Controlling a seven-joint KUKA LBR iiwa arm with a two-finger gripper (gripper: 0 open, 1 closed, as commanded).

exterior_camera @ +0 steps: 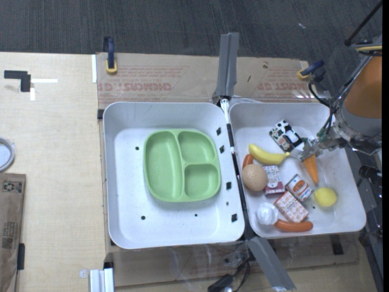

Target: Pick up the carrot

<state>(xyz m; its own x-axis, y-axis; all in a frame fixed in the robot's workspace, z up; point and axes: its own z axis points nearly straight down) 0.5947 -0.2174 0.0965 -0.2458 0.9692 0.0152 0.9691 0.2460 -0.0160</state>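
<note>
- Surface point(48, 132): pale wood-grain board, matte. A brown cardboard sheet point(200, 78) lies under the far edge of both bins; it bears red print that reads reversed and upside down, not legible with certainty.
- Right bin point(355, 215): shallow white plastic, rounded corners. Nearest the camera lies a smooth red-orange sausage point(293, 225), elongated, with a round white object point(266, 213) just beside it.
- Next row: a red-and-white printed carton point(291, 207), a second small carton point(299, 188) and a glossy yellow lemon point(326, 196). The carton print is too small to read.
- Middle: a tan egg-shaped item point(254, 177), matte, touching a small red-and-white packet point(273, 180). A curved yellow banana point(268, 155) lies just beyond it.
- Carrot point(311, 170): orange, tapered, smooth, in the right half of the right bin, between the banana and the bin's right wall, with one end directly under the end effector.
- Black-and-white patterned box point(285, 135): farthest item in this bin.
- Left bin point(115, 163): same white plastic; it holds a light green three-compartment plate point(182, 165), rounded and glossy.
- End effector point(313, 146): positioned at the carrot's far end; whether it is spread or pinching cannot be told.
- Arm point(364, 96): grey with an orange section, entering from the right and angled down into the right bin.
</note>
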